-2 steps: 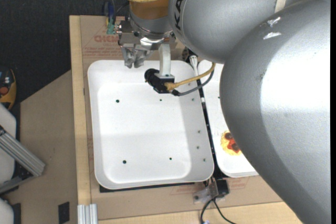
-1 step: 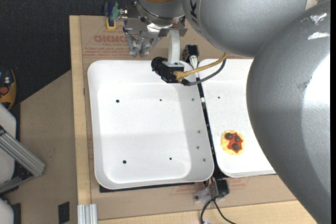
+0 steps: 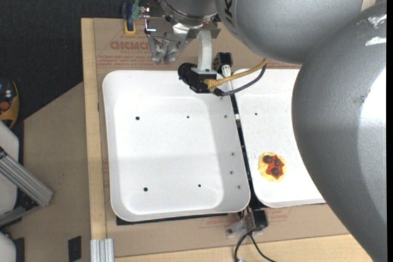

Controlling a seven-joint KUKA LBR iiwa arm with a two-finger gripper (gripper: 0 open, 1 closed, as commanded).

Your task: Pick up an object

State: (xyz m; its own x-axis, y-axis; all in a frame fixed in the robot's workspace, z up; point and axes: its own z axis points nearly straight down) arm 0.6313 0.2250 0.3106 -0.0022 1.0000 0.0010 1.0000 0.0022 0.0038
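A small yellow disc with red and dark spots [image 3: 272, 167] lies flat in the right bin [image 3: 270, 126], near its left wall and towards the front. My gripper [image 3: 164, 53] hangs over the bench just beyond the back rim of the left bin [image 3: 169, 150], far from the disc and up to its left. Nothing shows in the gripper. The big grey arm covers most of the right bin's right half.
A black cable fitting with a yellow lead [image 3: 202, 78] hangs from the wrist over the left bin's back right corner. A brown board [image 3: 92, 132] lies under both bins. Cables and a small connector [image 3: 252, 222] sit at the front edge.
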